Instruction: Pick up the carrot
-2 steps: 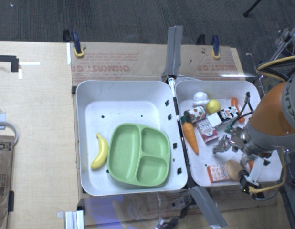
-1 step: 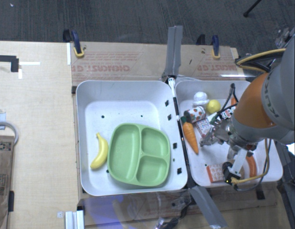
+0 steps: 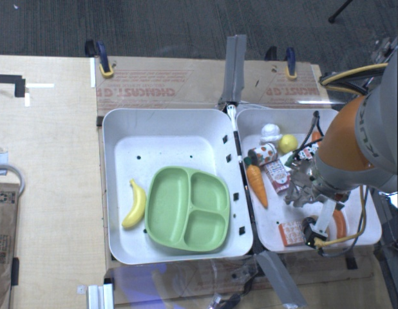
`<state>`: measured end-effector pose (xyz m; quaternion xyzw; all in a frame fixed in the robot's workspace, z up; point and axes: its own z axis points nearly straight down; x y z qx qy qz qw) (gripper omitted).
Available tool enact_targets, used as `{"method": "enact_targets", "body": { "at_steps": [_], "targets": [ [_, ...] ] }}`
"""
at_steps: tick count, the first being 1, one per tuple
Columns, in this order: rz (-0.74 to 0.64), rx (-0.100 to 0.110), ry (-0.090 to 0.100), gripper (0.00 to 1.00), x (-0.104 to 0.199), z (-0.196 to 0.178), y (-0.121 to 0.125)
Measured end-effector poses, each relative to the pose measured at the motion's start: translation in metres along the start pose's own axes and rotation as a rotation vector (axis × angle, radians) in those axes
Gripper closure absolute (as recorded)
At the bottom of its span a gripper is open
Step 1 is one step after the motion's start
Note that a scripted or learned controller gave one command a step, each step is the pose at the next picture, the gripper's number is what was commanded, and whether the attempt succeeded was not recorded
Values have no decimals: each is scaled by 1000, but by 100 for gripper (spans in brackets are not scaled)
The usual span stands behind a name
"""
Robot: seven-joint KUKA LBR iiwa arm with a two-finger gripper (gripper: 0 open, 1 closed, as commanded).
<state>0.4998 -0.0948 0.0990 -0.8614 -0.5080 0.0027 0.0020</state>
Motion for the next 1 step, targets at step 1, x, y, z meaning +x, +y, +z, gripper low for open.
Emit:
{"method": "enact_targets", "body": {
  "at_steps": [1],
  "targets": [
    [55, -4, -1, 100, 56, -93, 59]
  ]
}}
